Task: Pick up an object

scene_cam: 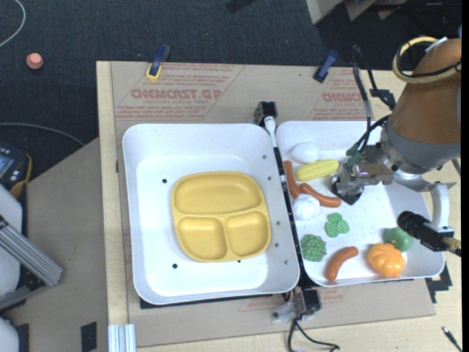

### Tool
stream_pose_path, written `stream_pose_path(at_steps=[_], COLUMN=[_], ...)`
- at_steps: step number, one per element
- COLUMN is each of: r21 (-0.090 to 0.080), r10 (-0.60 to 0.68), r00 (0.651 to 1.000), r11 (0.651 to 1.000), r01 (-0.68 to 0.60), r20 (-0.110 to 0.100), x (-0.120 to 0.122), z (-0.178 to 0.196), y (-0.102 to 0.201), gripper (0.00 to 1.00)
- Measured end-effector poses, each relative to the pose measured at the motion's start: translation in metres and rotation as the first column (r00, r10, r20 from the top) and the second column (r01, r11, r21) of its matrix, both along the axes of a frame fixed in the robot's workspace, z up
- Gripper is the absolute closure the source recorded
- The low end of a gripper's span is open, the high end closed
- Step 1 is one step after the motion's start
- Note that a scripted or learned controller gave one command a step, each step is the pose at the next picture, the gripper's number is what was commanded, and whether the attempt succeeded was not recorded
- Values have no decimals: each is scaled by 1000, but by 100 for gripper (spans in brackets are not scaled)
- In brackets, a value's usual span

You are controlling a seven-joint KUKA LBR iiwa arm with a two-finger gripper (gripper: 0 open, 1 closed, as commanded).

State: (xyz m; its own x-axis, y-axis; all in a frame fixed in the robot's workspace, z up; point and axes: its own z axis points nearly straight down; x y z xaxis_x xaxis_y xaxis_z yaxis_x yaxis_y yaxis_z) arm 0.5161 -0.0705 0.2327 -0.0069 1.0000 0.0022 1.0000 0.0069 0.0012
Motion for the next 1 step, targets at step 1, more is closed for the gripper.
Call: stream_pose_path(at_steps=[1], r21=[0], r10=[-1], r00=[1000], r11=[1000], r01=[1], r20=[-5], x=[5], z=[-11], y=[57], gripper=[100])
